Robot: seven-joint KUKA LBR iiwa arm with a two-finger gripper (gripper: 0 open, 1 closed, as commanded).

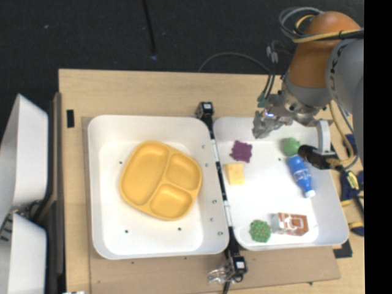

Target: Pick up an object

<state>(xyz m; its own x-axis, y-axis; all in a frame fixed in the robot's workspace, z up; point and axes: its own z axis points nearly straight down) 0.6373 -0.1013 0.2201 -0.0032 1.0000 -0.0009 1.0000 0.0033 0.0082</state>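
My gripper (264,129) hangs over the back of the right bin (269,207), above and to the right of a purple object (241,151). A yellow block (236,174) lies just below the purple one. A green ball (290,146) sits to the gripper's right, and a blue bottle (301,175) lies slanted beneath the ball. Toward the front of this bin are a bumpy green object (260,231) and a small white and orange carton (291,224). Nothing shows between the gripper's fingers.
The left bin (104,225) holds a yellow divided plate (160,179). A black clip (204,110) sits at the back where the two bins meet, and another clamp (228,272) sits at the front. White boxes (24,158) stand off the bench's left side.
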